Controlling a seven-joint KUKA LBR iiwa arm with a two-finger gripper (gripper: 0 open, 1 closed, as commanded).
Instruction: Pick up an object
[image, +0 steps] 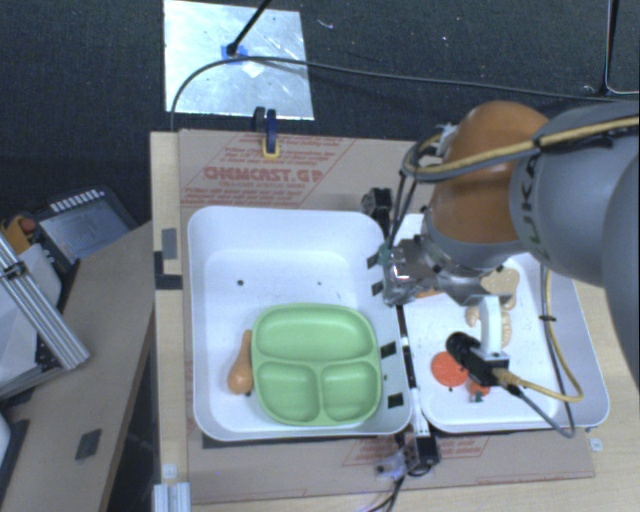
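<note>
Tan gourd-shaped toy lies at the left of the left bin, touching the edge of a green divided plate that we see sitting at that bin's near side. Both bins rest on a printed cardboard sheet over the tabletop. At the seam between the bins, the tool hangs low under the grey arm, which reaches in from the right; we cannot tell whether it is wide or narrow, and we see nothing held in it. In the right bin, a red-orange round piece and a pale beige piece lie partly hidden beneath the wrist.
</note>
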